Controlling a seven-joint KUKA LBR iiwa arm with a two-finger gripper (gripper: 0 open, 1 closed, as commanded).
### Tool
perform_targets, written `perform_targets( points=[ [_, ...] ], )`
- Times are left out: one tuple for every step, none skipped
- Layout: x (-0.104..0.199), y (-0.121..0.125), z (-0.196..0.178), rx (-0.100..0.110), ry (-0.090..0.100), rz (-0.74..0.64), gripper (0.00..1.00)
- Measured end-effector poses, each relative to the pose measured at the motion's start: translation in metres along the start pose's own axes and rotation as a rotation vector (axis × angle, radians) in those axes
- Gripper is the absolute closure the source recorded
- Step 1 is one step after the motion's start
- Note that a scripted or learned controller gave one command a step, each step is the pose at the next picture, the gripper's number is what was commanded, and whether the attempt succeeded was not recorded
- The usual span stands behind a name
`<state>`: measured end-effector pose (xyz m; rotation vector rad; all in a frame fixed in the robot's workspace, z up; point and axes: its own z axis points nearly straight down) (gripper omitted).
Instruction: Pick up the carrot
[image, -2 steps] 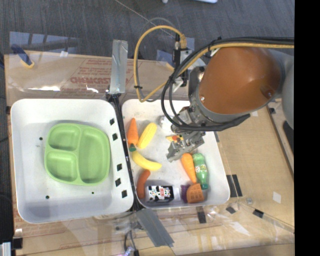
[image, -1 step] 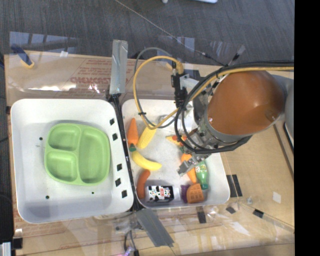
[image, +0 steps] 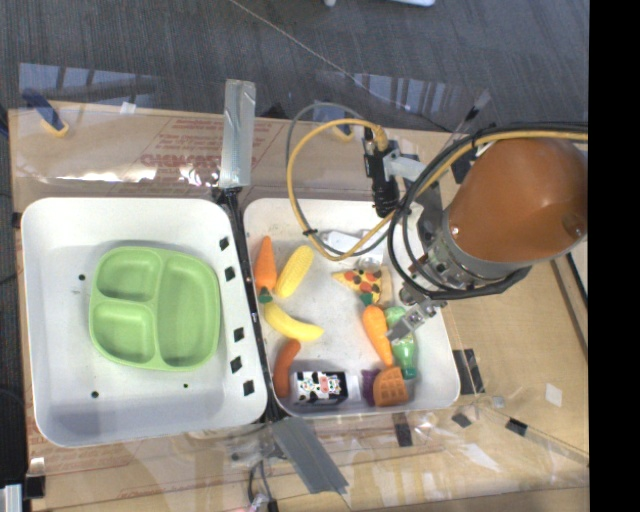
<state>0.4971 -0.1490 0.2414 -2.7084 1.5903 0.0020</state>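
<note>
Oddly, the black-and-white carton's (image: 321, 386) print seems too blurred to read.

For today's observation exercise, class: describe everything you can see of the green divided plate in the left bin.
The green plate is light lime green, looks like moulded plastic, and has rounded corners. Raised ridges divide it into three compartments: two smaller ones on its left side, one above the other, and one long one on its right. All three hold nothing. It lies flat, right way up and slightly turned, near the middle of the left white bin, touching only the bin floor.
</note>
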Motion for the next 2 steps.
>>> perform_targets(
  points=[
    [-0.013,0.004,-0.022,0.002,0.0,-0.417,1.0],
    [-0.04,-0.02,-0.015,0.006,0.002,-0.683,1.0]
  ],
)
